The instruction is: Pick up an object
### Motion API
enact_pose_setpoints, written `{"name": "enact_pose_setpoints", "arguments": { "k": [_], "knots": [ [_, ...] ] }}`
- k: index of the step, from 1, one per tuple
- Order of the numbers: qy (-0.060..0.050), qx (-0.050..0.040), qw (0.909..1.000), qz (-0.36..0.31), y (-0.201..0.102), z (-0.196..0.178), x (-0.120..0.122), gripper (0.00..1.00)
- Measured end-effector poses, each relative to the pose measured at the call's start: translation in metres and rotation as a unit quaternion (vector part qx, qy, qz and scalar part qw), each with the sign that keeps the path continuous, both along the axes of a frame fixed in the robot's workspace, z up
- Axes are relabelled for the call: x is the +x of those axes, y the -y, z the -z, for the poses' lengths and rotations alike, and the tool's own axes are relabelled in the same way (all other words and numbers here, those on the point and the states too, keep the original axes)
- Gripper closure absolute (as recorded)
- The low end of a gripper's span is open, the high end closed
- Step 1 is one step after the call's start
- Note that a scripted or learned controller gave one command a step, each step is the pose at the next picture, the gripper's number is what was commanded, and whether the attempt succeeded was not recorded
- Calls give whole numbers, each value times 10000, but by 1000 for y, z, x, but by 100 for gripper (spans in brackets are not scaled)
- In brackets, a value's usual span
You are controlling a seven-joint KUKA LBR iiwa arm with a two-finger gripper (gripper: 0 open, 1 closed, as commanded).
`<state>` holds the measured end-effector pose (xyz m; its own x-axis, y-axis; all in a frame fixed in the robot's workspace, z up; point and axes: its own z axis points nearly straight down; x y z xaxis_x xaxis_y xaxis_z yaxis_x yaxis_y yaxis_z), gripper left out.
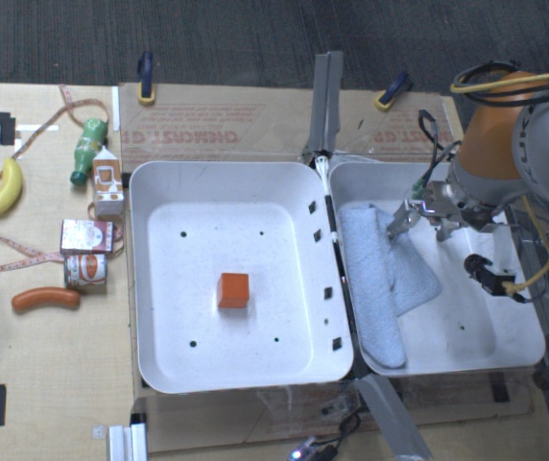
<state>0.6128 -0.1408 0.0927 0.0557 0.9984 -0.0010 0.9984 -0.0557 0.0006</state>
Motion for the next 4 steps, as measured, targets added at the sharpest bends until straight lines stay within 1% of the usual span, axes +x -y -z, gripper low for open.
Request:
{"name": "enact_pose_setpoints", "arguments": {
  "k": [1, 2, 3, 4],
  "knots": [
    [-9, 3, 10000, 96, 19, 1, -75, 0],
    [-5, -1, 9972, 748, 61, -39, -53, 0],
    [-9, 7, 9998, 215, -4, 1, -60, 0],
    [-1, -1, 9986, -531, -21, 1, -32, 0]
  ]
}}
